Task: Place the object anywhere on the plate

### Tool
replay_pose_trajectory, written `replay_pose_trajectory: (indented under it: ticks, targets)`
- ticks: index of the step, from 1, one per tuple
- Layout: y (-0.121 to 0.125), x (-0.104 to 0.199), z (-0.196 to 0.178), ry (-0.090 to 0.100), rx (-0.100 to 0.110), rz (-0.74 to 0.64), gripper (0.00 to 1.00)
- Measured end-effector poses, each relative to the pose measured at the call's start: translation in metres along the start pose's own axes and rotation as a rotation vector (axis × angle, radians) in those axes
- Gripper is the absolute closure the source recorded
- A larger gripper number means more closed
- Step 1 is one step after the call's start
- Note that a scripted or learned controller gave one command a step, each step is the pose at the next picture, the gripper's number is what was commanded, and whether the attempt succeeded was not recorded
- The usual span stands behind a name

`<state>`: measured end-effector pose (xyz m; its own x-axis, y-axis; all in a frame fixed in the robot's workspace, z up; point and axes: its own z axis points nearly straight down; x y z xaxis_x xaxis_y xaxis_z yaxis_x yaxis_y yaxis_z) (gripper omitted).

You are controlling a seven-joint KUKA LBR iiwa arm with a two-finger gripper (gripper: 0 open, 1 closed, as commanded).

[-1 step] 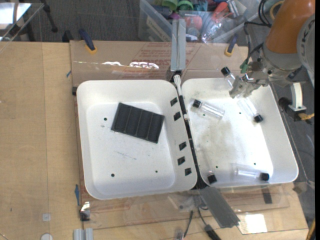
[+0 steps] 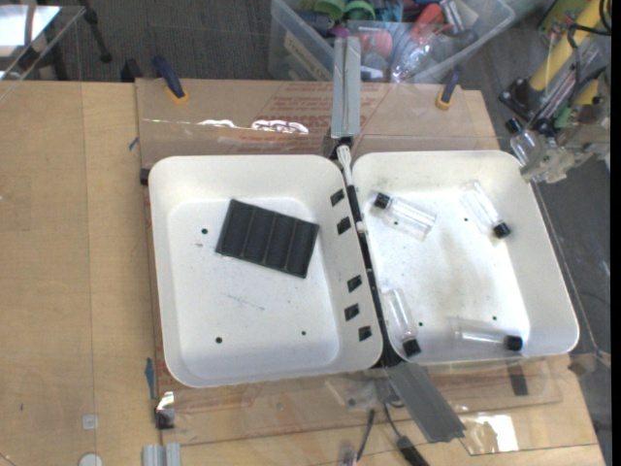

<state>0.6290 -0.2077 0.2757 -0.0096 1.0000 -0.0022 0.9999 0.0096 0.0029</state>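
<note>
A black ribbed plate [image 2: 268, 238] lies flat in the left bin [image 2: 194, 348], toward its far side. Several clear plastic vials with black caps lie on their sides in the right bin [image 2: 553, 289]: one near the far left [image 2: 404, 215], one at the far right [image 2: 482, 206], one by the near left wall [image 2: 397, 315] and one along the near wall [image 2: 482, 338]. My gripper [image 2: 549, 161] hangs at the right bin's far right corner, above the rim and apart from every vial. Nothing shows in its grasp.
A divider with black clips [image 2: 351, 260] runs between the bins. Behind them stands a clear tub of coloured toys [image 2: 388, 8]. Cables and arm parts [image 2: 568, 76] crowd the far right. Bare wooden bench [image 2: 68, 260] lies to the left.
</note>
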Motion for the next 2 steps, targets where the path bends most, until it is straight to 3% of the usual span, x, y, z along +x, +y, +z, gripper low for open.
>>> replay_pose_trajectory:
  ticks: [1,2]
  targets:
    - [-0.0243,-0.0157,-0.1062,0.001,0.000,-0.080,1.00]
    - [-0.0243,-0.0156,-0.1059,0.001,0.001,-0.080,0.00]
